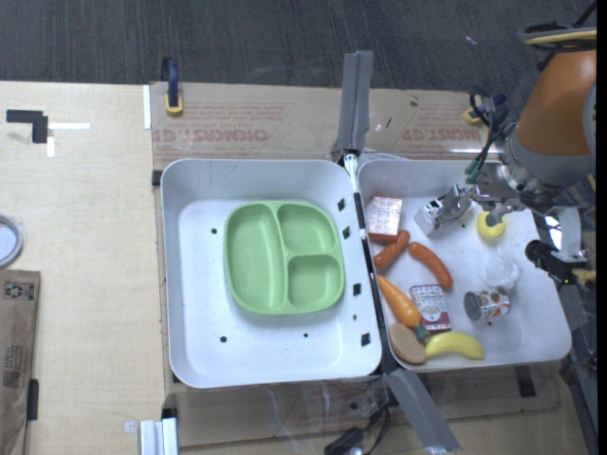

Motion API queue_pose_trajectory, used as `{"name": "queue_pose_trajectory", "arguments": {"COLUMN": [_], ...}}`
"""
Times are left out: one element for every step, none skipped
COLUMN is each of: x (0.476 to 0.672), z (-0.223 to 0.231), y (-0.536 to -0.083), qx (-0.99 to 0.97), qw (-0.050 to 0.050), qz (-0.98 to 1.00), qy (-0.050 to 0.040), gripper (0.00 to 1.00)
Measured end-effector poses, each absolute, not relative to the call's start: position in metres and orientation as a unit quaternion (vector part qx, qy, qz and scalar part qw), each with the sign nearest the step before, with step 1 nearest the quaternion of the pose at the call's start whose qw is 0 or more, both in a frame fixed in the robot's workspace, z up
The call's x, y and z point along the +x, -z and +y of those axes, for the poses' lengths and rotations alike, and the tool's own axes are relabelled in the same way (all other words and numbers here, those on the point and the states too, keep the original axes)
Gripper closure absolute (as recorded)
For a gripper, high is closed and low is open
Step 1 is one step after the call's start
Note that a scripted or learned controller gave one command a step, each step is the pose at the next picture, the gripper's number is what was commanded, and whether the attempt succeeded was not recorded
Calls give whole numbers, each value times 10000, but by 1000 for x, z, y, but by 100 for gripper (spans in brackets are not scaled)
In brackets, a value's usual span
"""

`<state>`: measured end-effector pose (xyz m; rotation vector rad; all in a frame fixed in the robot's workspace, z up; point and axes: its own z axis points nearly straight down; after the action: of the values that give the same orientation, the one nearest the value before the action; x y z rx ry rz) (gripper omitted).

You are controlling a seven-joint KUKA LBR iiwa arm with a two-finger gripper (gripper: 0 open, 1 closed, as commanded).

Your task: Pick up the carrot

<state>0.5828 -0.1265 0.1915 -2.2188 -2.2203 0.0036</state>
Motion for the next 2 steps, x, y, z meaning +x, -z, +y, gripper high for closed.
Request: {"name": "queue_pose_trajectory", "arguments": {"x": [532,533], "z": [-114,-115], "y": [-91,-100], "qx": [-5639,-5659], "qw": [8,2], "qz": [-8258,-8245], "qy": [-3,0], "gripper": [0,100]}}
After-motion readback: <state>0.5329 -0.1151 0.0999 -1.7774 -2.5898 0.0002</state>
